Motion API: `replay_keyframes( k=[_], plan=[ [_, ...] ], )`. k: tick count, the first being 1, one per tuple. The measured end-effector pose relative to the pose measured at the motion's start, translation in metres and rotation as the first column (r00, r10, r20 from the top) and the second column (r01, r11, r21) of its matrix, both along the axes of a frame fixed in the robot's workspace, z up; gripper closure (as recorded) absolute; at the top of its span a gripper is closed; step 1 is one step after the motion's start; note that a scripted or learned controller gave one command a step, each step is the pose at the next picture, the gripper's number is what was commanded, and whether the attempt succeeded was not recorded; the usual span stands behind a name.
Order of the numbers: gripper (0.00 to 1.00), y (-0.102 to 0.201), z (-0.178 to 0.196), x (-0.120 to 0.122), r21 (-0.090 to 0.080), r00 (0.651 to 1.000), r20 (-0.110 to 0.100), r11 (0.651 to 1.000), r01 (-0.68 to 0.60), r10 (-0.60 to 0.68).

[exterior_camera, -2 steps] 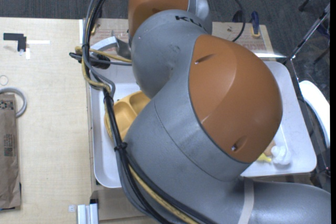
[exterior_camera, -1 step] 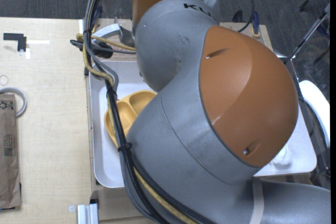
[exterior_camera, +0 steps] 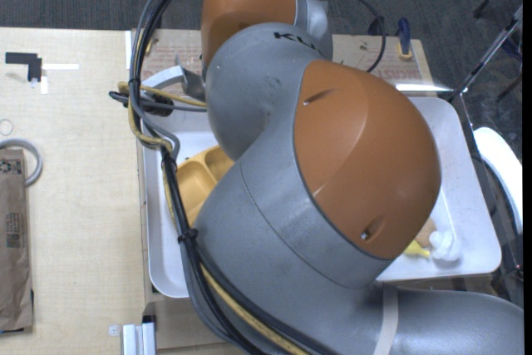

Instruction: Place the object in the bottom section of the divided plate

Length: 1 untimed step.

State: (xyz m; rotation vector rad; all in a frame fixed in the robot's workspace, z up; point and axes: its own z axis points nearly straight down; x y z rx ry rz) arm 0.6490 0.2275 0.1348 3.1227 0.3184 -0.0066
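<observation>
Camera view is showing the grey KUKA arm [exterior_camera: 274, 262] with its rounded orange joint covers sweeping in from the right and lying over most of both bins. Its bulk is covering the middle of the bench, so whether the gripper is released, clenched or grasping anything cannot be told.

The mustard-yellow divided plastic plate [exterior_camera: 202, 177] is sitting in the shallow white left bin [exterior_camera: 160, 266]. A slice of it is peeking out beside the arm's grey shell, with two curved compartments showing; which section is the bottom one cannot be told.

In the near corner of the shallow white right bin [exterior_camera: 465, 147], a small yellow piece [exterior_camera: 415, 248] and a lumpy white piece [exterior_camera: 443, 245] are lying just beside each other, well apart from the plate, with the arm passing between them and it. Which of these is the task's thing cannot be told.

A bundle of black cables [exterior_camera: 156, 100] is running along the left bin's edge. A brown paper bag [exterior_camera: 12, 241] is lying on the pale wooden bench top [exterior_camera: 79, 179], at the far left.
</observation>
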Motion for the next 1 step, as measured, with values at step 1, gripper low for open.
replay_keyframes(
  k=[1],
  plan=[
    [1.00, -0.0004, 0.1221, 0.0026, 0.001, 1.000, 0.004, 1.000, 0.000, 0.000]
  ],
)
